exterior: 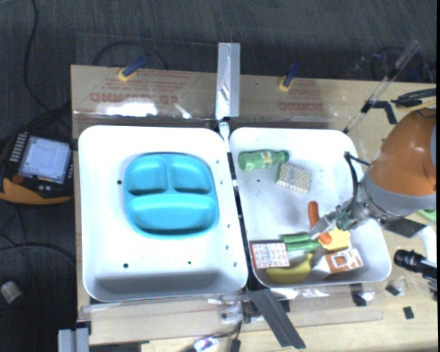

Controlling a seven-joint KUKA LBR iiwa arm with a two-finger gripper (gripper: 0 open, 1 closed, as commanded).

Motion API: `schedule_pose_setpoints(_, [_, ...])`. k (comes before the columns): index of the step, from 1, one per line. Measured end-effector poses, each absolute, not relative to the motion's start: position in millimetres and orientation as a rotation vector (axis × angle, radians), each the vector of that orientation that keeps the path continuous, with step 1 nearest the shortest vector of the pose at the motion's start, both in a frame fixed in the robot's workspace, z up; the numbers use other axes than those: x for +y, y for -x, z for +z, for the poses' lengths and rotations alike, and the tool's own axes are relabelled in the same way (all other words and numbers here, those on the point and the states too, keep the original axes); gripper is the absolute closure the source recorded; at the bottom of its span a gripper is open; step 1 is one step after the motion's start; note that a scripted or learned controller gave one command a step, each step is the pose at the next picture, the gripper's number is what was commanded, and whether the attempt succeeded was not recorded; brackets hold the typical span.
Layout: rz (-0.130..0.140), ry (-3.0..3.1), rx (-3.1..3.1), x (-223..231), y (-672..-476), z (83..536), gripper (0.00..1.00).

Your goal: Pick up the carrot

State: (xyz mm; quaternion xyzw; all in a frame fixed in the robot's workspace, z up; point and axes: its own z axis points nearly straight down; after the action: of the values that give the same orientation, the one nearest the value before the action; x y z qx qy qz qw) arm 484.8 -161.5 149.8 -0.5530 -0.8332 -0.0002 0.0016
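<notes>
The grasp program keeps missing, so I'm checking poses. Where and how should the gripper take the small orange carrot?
Grip the small orange carrot across its upper half, probably from above: it lies flat, and the gripper with piled toys crowds its lower end.

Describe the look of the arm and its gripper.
The arm has a bulky rounded orange section above a grey wrist collar. A thin dark cable runs along it towards the gripper, which is small, slim and dark, with metallic parts.
</notes>
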Motion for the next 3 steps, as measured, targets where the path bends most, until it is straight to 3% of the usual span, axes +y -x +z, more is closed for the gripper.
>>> schedule_pose_setpoints(1, [0.006,1.971,-2.449,-217,-484.0,275,1.0])
schedule_pose_setpoints(2, [0.005,2.058,-2.374,-185,-484.1,240,1.0])
schedule_pose_setpoints(3, [0.004,1.94,-2.471,-153,-484.2,235,1.0])
